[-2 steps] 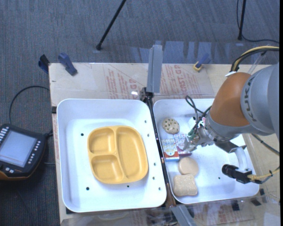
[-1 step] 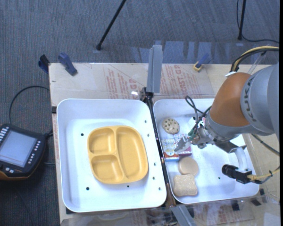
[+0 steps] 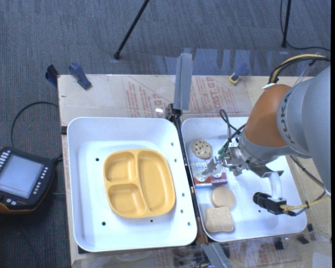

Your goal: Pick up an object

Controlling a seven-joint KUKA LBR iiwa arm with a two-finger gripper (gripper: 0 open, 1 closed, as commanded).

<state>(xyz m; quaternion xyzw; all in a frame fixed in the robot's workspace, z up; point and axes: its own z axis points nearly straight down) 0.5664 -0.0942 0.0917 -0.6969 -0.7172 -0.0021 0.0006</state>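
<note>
- Nearest to the camera, at the front of my right bin [image 3: 298, 219], lies a pale square biscuit [image 3: 219, 220]; a round pale cookie [image 3: 223, 197] is just behind it.
- On the far left, a teach pendant [image 3: 17, 178] sits on the carpet.
- Left bin [image 3: 86, 144] holds a yellow divided plate [image 3: 139, 182].
- At the back of the right bin is a round brown cookie with holes [image 3: 201, 148], and below it a small red and white packet [image 3: 210, 178].
- My gripper [image 3: 219, 165] hangs low over this packet; I cannot tell how wide it stands or if it has anything.
</note>
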